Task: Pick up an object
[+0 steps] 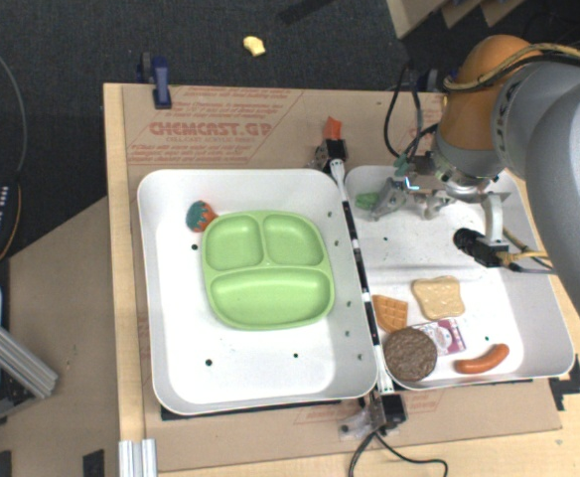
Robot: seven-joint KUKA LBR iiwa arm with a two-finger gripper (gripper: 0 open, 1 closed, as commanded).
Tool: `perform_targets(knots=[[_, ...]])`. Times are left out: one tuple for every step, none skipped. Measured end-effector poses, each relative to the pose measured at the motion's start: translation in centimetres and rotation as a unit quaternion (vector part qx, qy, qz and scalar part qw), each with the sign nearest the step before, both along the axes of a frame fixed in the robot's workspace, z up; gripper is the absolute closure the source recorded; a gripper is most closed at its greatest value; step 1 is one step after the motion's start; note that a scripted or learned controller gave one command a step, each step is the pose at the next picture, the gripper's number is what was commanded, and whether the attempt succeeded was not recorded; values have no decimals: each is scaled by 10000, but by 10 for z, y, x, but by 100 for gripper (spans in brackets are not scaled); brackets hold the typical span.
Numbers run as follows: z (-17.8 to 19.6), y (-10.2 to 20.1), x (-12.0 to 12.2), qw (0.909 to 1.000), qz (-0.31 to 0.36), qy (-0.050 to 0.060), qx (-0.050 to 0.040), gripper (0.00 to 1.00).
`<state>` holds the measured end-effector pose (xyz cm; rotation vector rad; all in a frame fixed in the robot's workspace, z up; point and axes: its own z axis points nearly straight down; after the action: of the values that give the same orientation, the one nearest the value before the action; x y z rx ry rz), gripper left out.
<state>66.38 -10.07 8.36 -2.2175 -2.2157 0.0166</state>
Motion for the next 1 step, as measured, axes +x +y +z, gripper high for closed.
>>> perform_targets(knots=[[1,3,0,10000,-4,4,-22,0]])
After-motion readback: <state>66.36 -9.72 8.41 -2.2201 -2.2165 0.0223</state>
